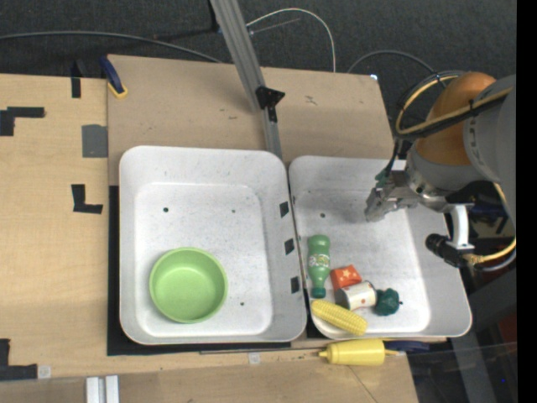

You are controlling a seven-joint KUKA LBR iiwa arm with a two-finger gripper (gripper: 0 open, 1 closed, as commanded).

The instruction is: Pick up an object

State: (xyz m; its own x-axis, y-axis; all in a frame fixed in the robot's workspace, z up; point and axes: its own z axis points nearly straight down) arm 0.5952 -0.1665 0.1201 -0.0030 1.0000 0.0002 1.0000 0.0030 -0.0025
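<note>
A grey robot arm with an orange band reaches in from the right over the right white bin [436,309], one of two bins side by side on a wooden desk [50,225]. Its gripper [377,206] hangs over the bin's upper half, above bare white floor; whether the fingers are open or closed cannot be told, and nothing is seen between them

The objects cluster in the lower part of this bin, at about seven o'clock from the gripper and well apart from it. Nearest is a green bottle [318,264] with a pale label, lying with its long axis running roughly twelve to six o'clock, beside the bin's left wall. Just to its right sit an orange block [345,275] and a small white cup [359,296], touching or nearly so. A dark green toy [387,302] lies at three o'clock from the cup. A yellow corn cob [339,316] lies slanted along the bin's lower edge

In the left bin [134,175] rests a light green bowl [189,285]
</note>
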